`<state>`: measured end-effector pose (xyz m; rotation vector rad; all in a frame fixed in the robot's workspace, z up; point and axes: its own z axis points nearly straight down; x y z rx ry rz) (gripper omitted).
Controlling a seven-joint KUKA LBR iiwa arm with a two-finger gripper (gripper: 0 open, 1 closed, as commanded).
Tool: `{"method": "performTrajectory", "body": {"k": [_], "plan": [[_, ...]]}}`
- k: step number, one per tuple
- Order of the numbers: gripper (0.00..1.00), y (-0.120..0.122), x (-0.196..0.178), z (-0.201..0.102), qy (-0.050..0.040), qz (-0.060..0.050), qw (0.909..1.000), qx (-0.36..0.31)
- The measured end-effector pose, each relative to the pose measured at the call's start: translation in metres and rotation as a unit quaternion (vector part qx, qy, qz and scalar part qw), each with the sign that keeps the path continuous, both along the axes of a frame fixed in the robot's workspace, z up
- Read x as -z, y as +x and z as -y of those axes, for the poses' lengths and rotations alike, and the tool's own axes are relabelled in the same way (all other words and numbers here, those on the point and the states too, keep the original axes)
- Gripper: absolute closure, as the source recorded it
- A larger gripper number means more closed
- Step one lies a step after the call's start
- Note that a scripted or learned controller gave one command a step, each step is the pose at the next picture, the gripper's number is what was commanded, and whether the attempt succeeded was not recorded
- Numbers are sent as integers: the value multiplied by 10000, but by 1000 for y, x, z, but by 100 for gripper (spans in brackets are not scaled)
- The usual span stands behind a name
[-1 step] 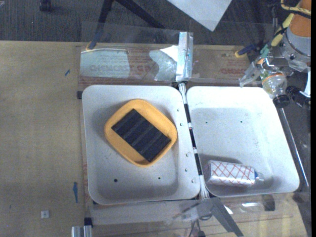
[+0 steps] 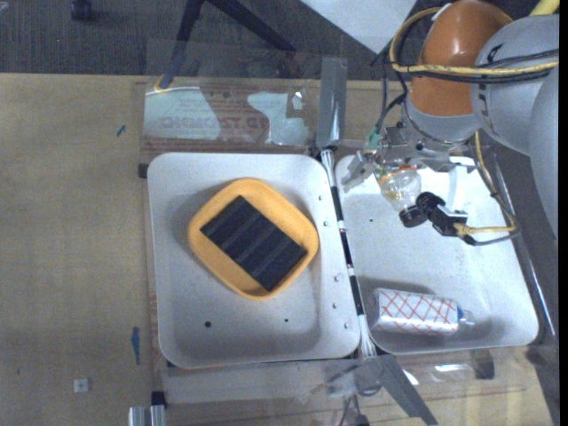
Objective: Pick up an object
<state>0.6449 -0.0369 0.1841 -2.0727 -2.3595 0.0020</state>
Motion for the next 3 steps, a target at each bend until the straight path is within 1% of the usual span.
{"method": "performTrajectory", "body": {"k": [1,2,3], "plan": [[0,21,82,59,2,-3,9998,-188],[0,21,81,59,2,-1,9998,-188],[0,23,98,76,7,7,9987,-501]]}}
